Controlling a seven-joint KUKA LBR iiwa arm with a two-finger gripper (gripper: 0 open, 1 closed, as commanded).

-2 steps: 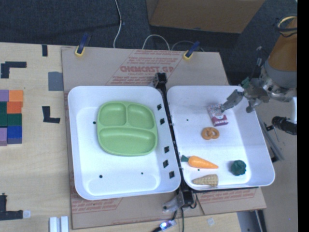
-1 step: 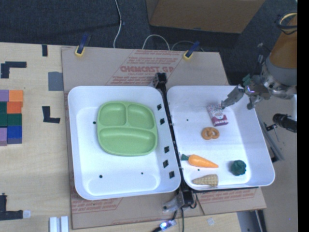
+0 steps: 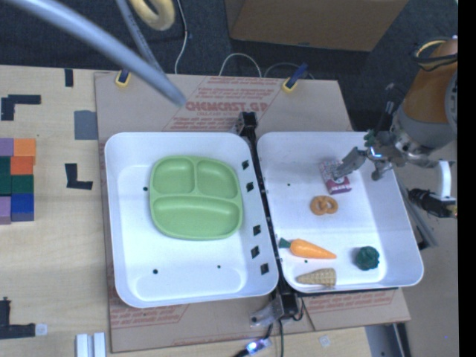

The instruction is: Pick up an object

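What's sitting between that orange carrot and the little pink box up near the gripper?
In the camera view, a small brown pretzel lies between the carrot and the pink box.

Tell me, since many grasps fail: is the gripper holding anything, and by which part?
Cannot be told: the gripper is down at the small pink-and-grey object, at its upper edge, but a grasp isn't visible.

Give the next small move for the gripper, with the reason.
Probably lower a little and close. The two-finger gripper sits right at the small pink and grey block in the right white bin, but no grasp shows; the brown pretzel lies clear below.
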